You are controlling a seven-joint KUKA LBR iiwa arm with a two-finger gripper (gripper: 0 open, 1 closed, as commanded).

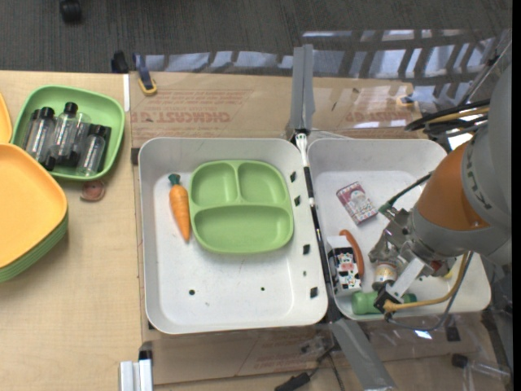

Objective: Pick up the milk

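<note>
The claw (384,277) is seen low in the right bin (407,165); its opening cannot be told. One milk carton (346,269) lies just left of it, one pink packet (356,202) above, one green item (366,301) just below.

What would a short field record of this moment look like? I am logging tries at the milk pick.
left bin: carrot beside a green divided plate
right bin: milk, pink packet, red strip, green item
milk: lying near the bin's left wall, apart from the hand
hand: low in the right bin, just right of the milk, nothing seen between its fingers
bench, left side: green tray of bottles, orange plates
</note>
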